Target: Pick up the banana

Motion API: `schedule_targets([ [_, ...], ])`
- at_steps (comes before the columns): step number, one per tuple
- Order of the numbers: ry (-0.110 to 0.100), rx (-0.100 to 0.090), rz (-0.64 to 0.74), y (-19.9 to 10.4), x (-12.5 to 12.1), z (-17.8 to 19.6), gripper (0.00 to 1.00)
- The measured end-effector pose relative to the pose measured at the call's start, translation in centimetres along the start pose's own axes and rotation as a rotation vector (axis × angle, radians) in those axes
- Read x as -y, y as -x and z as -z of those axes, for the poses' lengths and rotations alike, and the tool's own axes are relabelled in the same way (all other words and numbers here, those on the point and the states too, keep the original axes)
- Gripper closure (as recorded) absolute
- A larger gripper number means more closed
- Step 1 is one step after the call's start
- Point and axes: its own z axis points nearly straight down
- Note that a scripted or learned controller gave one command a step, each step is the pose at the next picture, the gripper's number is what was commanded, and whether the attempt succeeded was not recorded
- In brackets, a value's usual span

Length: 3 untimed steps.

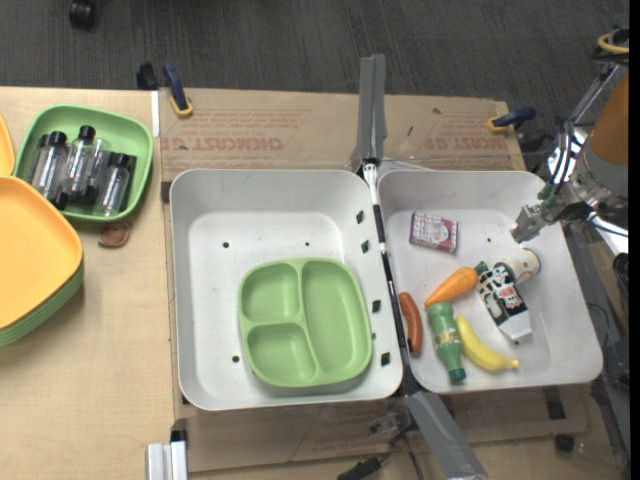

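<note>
I'm looking into a robotics lab: white bins (pixel 190 268) on a cardboard-covered desk (pixel 90 418), clamps (pixel 178 96) at its far edge, grey carpet (pixel 300 18).

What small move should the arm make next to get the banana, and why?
Probably shift the gripper toward the near side of the right bin until it is over the banana. The gripper sits near the bin's far right edge, apart from the banana, which lies beside the green bottle.

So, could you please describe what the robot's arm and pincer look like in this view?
The arm is grey metal with an orange band near the wrist. Its pincer is a small dark grey assembly with a greenish spot, and shiny silver parts and cabling sit behind it.
</note>
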Motion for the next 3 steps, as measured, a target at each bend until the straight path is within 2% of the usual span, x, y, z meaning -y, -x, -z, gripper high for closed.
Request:
schedule_targets([
  [1, 0.0, 0.002, -0.335, 2.5, -0.5, 9.0, 1.0],
  [2, -0.001, 0.0, -0.02, -1.1, -4.0, 4.0, 1.0],
  [3, 0.002, 0.003, 0.267, 3.6, -0.1, 7.8, 1.0],
])
